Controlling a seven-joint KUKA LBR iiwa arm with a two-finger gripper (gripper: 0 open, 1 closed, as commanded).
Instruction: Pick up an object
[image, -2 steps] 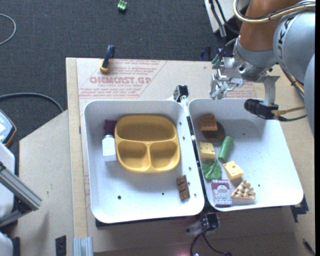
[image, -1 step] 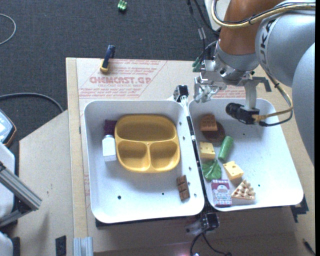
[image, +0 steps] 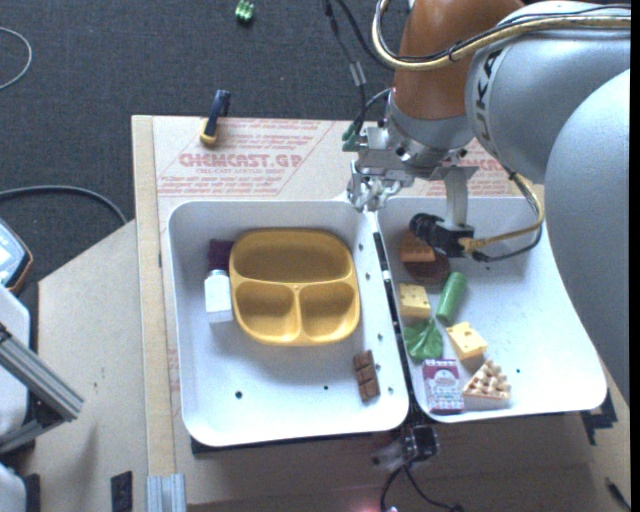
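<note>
On the left, the bench (image: 150, 300) carried the left white bin (image: 190, 400). Against its left wall stood a small white bottle (image: 218, 295), and a dark purple thing (image: 220, 250) lay just behind it, touching the edge of a yellow tray (image: 295, 285). This tray had three compartments and lay near the middle of the bin. Closer to the front right corner of the same bin lay a brown chocolate bar (image: 366, 375), apart from the tray.

Behind the bins a brown cardboard sheet (image: 260, 160) with red print covered the bench, and a small tool with a yellow and blue body (image: 214, 118) lay on its back left corner.

The gripper (image: 368, 192) hung over the back end of the wall that separates both bins, at the back rim. I could not tell if it was open or closed, and I saw nothing held in it.

In the right white bin (image: 560, 380) the things were gathered along the left side. At the back lay a dark brown round thing (image: 424, 254), with a black part of the arm just above it. In front of it lay a cheese cube (image: 414, 299), a green cylinder (image: 451, 296) lying tilted, and a green leaf shape (image: 424, 340). Further front there was a second cheese wedge (image: 466, 340), a small red carton (image: 441, 384) and a waffle-like wedge (image: 487, 385) beside it.

The grey arm (image: 560, 120) with its orange band (image: 440, 35) filled the upper right.
</note>
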